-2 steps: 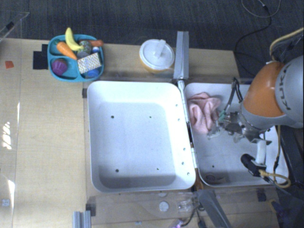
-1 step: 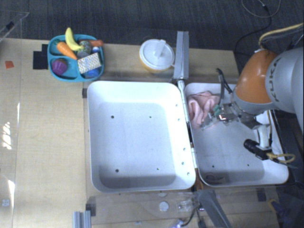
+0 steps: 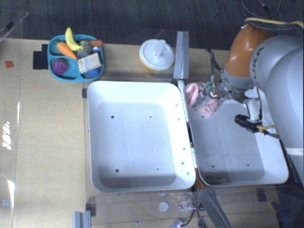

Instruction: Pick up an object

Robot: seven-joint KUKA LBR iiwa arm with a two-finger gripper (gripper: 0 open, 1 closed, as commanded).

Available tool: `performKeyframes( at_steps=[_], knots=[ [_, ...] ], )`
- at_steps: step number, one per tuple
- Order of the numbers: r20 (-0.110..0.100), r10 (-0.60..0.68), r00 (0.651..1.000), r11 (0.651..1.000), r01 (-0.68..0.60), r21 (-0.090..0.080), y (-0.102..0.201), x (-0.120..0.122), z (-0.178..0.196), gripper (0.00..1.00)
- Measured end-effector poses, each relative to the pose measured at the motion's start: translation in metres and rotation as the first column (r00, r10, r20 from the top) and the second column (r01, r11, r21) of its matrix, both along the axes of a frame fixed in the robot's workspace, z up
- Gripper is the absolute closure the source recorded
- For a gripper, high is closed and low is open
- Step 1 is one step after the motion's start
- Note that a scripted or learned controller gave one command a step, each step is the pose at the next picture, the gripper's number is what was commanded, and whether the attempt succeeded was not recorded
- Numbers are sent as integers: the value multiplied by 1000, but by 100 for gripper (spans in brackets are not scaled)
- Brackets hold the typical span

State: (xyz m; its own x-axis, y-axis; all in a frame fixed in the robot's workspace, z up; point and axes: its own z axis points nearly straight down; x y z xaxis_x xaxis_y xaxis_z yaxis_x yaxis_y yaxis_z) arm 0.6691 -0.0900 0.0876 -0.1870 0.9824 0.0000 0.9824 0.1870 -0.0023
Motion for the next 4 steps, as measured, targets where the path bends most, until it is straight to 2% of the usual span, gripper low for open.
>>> performKeyframes(
  at_steps=[1,2,3,4],
  knots=[
    [10,-198,980,980,198,1,14,1,100,0],
    [12,-30,999,1000,30,1,-4,3,3,0],
    [11,-93,996,996,93,1,10,-12,100,0],
    [18,92,996,996,-92,-3,-49,-74,8,0]
  ],
)
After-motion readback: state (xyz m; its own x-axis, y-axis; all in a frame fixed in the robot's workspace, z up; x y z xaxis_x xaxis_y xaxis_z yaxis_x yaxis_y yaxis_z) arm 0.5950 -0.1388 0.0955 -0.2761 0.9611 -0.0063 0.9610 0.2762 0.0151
